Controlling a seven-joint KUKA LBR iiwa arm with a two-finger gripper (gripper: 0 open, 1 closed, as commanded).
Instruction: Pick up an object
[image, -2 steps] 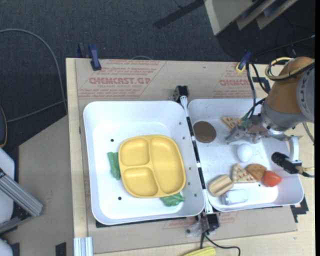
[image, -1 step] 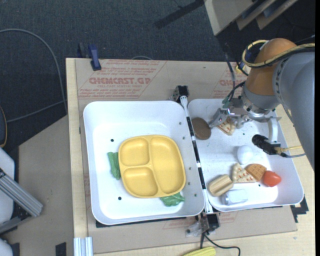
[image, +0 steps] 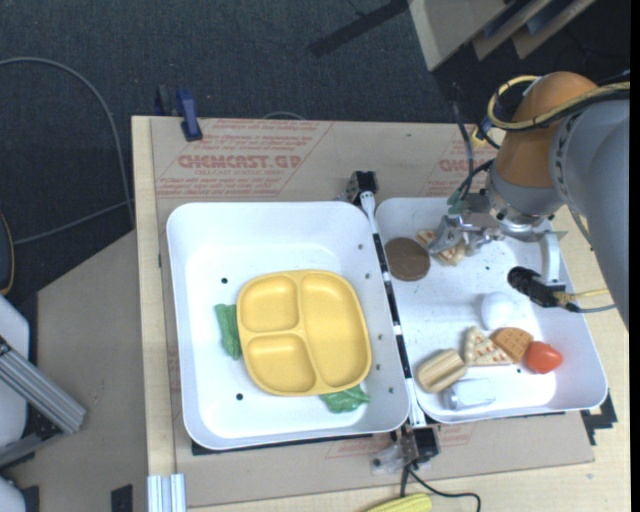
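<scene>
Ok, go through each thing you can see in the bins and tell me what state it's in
yellow tray: right way up, compartments bare, sitting on green pieces
brown disc: lying flat by the divider
claw: low over the right bin's far end
tomato: resting beside the waffle

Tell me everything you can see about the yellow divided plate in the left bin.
The yellow divided plate looks like smooth plastic, a rounded square with three compartments, two small and one long. It lies flat, slightly rotated, right side up in the left bin. Green leafy pieces poke out from under its left edge and lower right corner.
</scene>
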